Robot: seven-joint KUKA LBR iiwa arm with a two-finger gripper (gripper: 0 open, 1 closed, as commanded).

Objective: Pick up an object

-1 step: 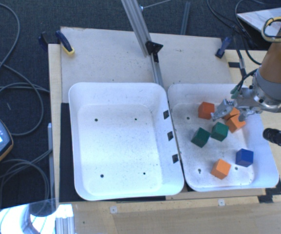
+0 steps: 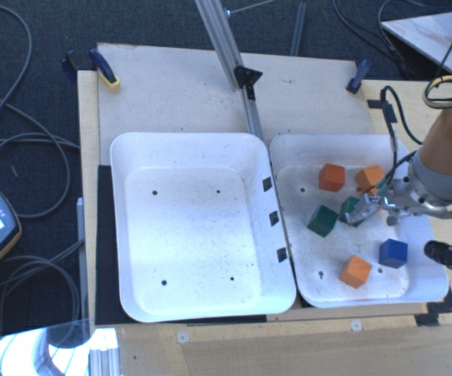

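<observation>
Currently low over the floor of the right bin (image 2: pixel 414 292) with the claw (image 2: pixel 364 207), tip aimed toward the left bin (image 2: pixel 124 151). Cannot tell how wide the claw stands, nor whether it has hold of anything: too small and too dark at the tip to read.

Nearest candidate for the pick: a small dark green piece (image 2: pixel 351 209), right at the claw's tip, touching or nearly so. Just past that, further from the claw on the same line, a green cube (image 2: pixel 322 221). Close above the claw and slightly to each side, two orange cubes (image 2: pixel 332 176) (image 2: pixel 369 178). Behind the claw and lower down, near the wrist, a blue cube (image 2: pixel 393 252) and a third orange cube (image 2: pixel 356 271).

Likely trouble from here:
- shoving the small green piece into the green cube instead of gripping it, given the sideways approach
- closing on an edge only, then losing the piece on the lift
- clipping the nearer orange cube while rising, given how close it sits to the claw
</observation>
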